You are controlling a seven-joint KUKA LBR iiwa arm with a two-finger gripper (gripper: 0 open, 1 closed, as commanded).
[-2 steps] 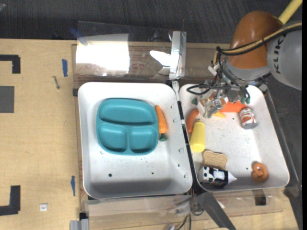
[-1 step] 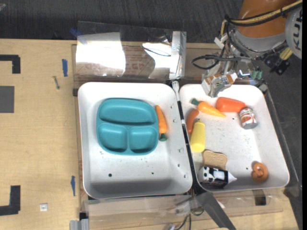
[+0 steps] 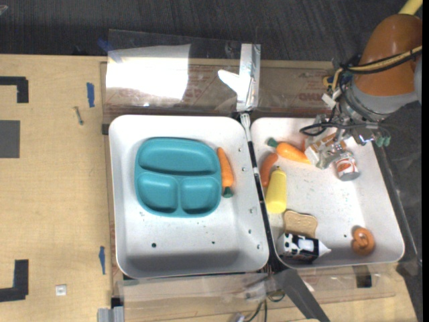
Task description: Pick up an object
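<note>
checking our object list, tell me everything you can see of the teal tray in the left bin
The teal tray is a rounded, plastic-looking divided plate: one long compartment across the far side, two smaller ones nearer the camera. It lies flat, open side up, in the left bin, toward its far half. A toy carrot lies along its right edge, apparently touching.

One fixed camera above the bench, looking down at a slant, far edge at the frame's top; both white bins in frame, left bin, right bin; moderate height; arm entering from upper right
</note>
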